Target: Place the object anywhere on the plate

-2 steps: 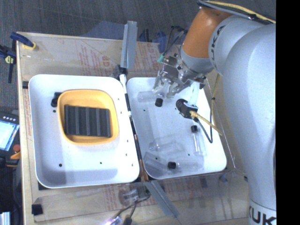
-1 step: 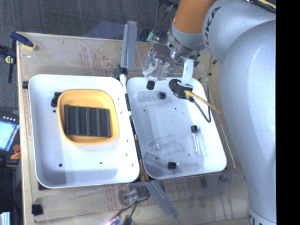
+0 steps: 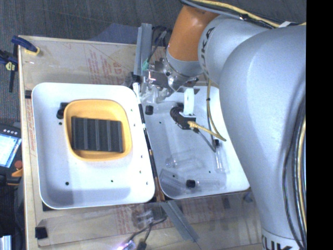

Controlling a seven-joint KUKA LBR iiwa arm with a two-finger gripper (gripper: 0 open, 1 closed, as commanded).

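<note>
A yellow plate (image 3: 97, 108) with rounded corners lies in the left bin (image 3: 78, 191), toward its far side. A dark grey ridged slab (image 3: 98, 134) rests flat on the plate's middle. My gripper (image 3: 151, 91) hangs over the far left corner of the right bin (image 3: 234, 178), close to the divider between the bins and well to the right of the plate. A small black piece (image 3: 149, 110) sits on the bin floor just below the gripper. Nothing shows clearly between the fingers.
Near the front of the right bin lie clear plastic pieces (image 3: 183, 164), a clear tube (image 3: 219, 160) and a small black bit (image 3: 191, 183). A small dark thing (image 3: 61, 111) sits by the plate's left edge. The arm covers the bench's right side.
</note>
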